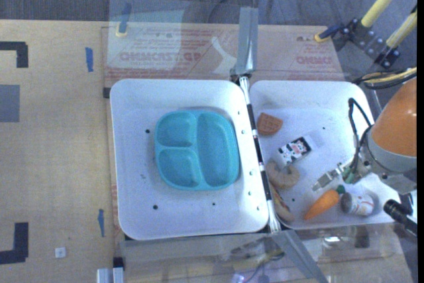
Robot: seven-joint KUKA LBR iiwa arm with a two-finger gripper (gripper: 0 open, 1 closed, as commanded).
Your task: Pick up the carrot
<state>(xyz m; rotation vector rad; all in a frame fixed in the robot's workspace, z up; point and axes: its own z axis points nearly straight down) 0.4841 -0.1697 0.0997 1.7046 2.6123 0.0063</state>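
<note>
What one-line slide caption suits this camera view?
The claw hovers just above the carrot in the right bin; a blue tray sits left.

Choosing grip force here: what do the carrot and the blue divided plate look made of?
The carrot looks like moulded plastic, a toy: uniform orange, smooth, with a green stub. The blue divided plate looks like hard plastic with a matte finish: even turquoise, rounded moulded ridges. Neither is certain from the look alone.

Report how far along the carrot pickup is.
Done: the arm has reached over the right bin, with the gripper just above the carrot. In hand: nothing visibly; the carrot lies on the bin floor beside a small white bottle. Left: descend, close on the carrot, and lift it.
</note>
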